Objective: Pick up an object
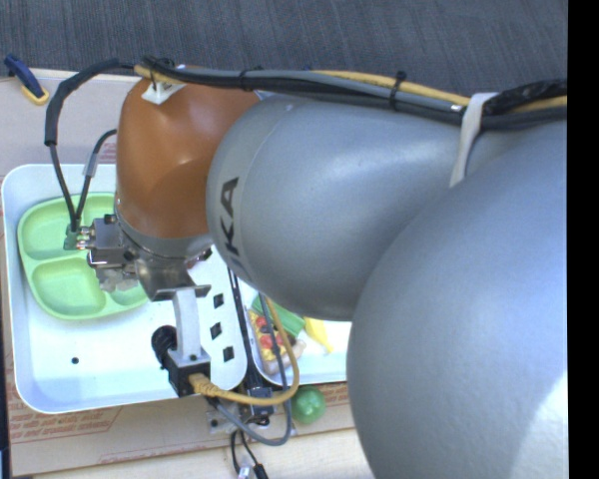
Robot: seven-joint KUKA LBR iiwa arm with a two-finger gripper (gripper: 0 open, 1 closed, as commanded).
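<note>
A light green divided plate [60,267] lies in the left white bin [40,387], toward its far left side. My gripper [120,267] hangs low over the plate's right edge, below the orange band of the wrist [170,158]. Under the arm, between the bins, I see a small colourful object [272,339] with red and yellow spots, and a yellow piece [319,333] beside it. A green round object [307,403] sits near the front edge. The arm hides most of the right bin.
The big grey arm [399,267] covers the right half of the view. Bare white bin floor [90,362] shows in front of the plate. A cardboard strip [80,422] runs along the bench front.
</note>
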